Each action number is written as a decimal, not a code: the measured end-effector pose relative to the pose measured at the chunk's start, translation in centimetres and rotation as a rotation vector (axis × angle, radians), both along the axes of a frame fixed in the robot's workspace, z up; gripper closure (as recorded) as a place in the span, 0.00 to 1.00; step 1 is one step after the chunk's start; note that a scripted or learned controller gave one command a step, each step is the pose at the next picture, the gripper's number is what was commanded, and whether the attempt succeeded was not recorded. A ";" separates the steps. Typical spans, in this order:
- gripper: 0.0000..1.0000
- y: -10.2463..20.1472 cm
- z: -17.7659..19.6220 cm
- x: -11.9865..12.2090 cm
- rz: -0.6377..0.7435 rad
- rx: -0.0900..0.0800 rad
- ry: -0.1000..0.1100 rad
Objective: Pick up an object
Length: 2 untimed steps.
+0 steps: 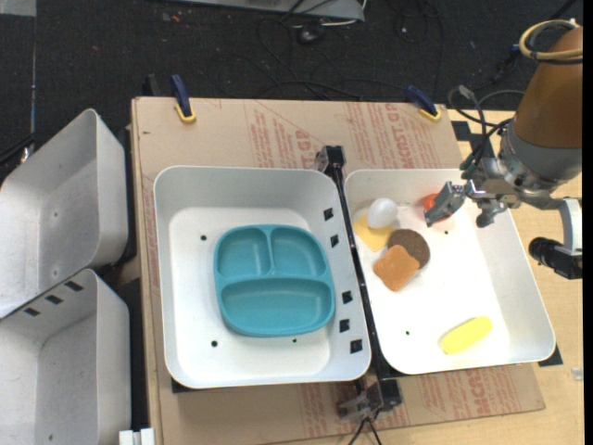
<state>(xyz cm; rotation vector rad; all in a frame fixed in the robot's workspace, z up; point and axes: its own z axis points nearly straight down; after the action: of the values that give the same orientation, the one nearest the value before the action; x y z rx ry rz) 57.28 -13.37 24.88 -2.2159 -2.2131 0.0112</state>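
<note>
The right bin (519, 276) holds several small items: a white ball (382, 213) on a pale yellow piece (369, 236), a dark brown disc (412, 245), an orange-brown block (397, 268), a yellow oblong piece (466, 335) near the front, and a small red piece (431, 202) at the back. My gripper (468, 205) hangs over the back right of this bin, open, with nothing between its fingers. Its left finger (447, 200) is just right of the red piece.
The left bin (176, 248) holds a teal divided plate (274, 279). A black clamp strip (347, 267) runs between the two bins. Two more white bins (56, 211) lie off the bench at the left. Cables hang by the arm at the right.
</note>
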 end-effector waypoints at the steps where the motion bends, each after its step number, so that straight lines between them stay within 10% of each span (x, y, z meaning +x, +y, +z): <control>1: 0.00 0.0 0.6 0.2 0.002 -0.002 -0.012; 2: 0.00 -0.2 -5.8 -0.1 -0.001 -0.001 -0.006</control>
<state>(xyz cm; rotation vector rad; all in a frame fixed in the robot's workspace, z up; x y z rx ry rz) 57.18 -13.62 19.12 -2.2199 -2.2158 0.0064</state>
